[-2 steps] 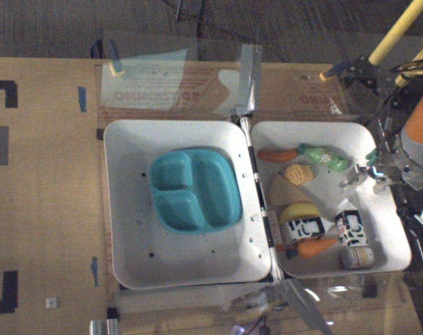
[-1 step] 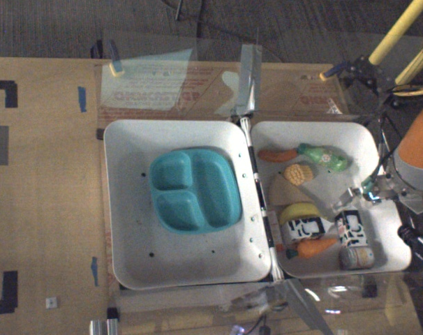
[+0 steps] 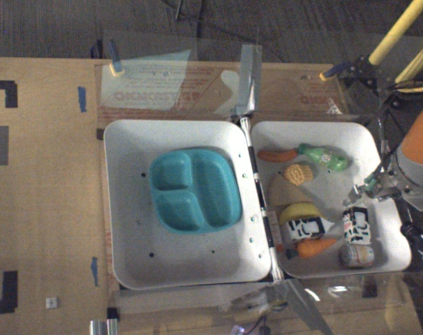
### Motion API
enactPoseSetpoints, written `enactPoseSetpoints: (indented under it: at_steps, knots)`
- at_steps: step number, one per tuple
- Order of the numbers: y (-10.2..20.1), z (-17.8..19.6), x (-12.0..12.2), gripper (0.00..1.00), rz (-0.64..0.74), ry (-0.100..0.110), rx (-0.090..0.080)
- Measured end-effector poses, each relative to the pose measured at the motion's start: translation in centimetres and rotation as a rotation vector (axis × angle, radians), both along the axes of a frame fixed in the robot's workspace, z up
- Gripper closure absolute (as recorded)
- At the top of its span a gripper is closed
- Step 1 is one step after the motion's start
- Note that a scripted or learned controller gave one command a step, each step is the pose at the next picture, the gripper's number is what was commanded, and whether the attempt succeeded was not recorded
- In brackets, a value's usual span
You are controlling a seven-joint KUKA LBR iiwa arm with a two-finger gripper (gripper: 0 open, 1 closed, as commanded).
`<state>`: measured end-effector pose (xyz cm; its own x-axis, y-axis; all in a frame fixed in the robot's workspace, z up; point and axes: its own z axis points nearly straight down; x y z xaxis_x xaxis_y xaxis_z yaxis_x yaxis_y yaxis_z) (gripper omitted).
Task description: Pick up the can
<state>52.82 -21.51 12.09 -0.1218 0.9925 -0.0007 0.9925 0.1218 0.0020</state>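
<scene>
Camera view: approach step. Gripper [image 3: 370, 187] hovers just above the can [image 3: 357, 237]; jaw opening cannot be told. Next move calls for descent over the can.

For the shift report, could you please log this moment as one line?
gripper above right bin | can lying near front-right corner, not held | teal tray in left bin

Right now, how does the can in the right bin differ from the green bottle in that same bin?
The can is white with black patches and a silver end; the green bottle is green with a pale label. The can lies at the bin's near right corner, its length running front to back; the bottle lies along the far side, running left to right. The can looks stubbier, the bottle slimmer. Both lie on their sides in the right bin.
</scene>
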Motion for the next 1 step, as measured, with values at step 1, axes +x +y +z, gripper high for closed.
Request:
enactPoseSetpoints:
  at_steps: [1]
  knots:
    - [-0.93,-3.04,6.71,1.00,-0.026,-0.011,-0.005]
